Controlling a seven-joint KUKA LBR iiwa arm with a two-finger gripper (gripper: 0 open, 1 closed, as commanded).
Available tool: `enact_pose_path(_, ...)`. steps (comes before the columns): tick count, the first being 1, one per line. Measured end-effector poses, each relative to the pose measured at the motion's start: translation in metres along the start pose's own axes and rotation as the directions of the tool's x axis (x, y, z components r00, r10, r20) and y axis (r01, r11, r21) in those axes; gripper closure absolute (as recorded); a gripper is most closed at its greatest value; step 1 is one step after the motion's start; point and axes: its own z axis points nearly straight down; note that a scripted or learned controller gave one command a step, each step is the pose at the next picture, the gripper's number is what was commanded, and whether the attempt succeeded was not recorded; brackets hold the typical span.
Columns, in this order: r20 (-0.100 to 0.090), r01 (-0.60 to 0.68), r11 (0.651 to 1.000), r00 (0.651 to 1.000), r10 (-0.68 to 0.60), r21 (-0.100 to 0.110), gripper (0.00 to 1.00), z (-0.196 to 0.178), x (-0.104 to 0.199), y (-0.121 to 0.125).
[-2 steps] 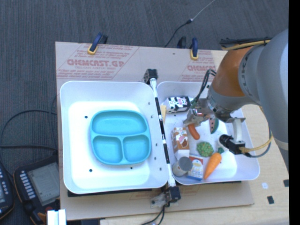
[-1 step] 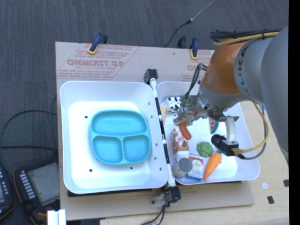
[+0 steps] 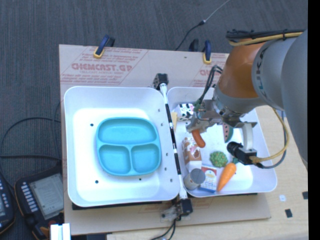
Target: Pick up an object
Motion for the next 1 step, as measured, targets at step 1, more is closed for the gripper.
enact_pose_path(1, 0.001, 0.001, 1.0, 1.0, -0.001, 0.0, 1.0, -0.0095, 0.0, 0.0004)
